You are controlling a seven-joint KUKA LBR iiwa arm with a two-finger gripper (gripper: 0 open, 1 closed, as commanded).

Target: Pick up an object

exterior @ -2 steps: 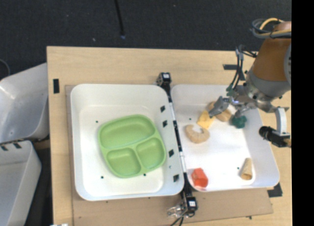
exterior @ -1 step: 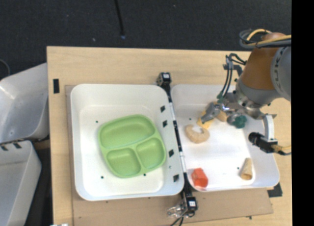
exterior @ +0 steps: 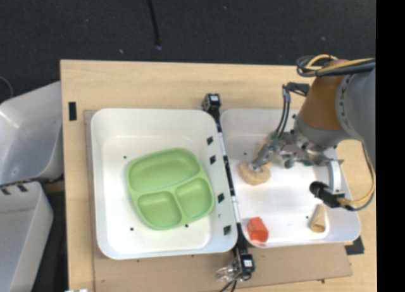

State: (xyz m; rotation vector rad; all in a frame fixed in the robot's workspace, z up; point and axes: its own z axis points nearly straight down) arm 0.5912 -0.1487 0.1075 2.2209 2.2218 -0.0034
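The tan lump lies near the middle of the right bin, close to its left wall, with the gripper directly over its upper edge. Whether the gripper grasps it cannot be told. An orange block sits at the bin's lower left corner, a tan cone near the lower right corner, and a green divided plate in the left bin.

Grey arm w/ orange band; yellow + black cables looped on top; metal gripper assy, black connector at wrist.

We see a pale wooden tabletop, dark speckled floor beyond, a black cable across it, white containers at left
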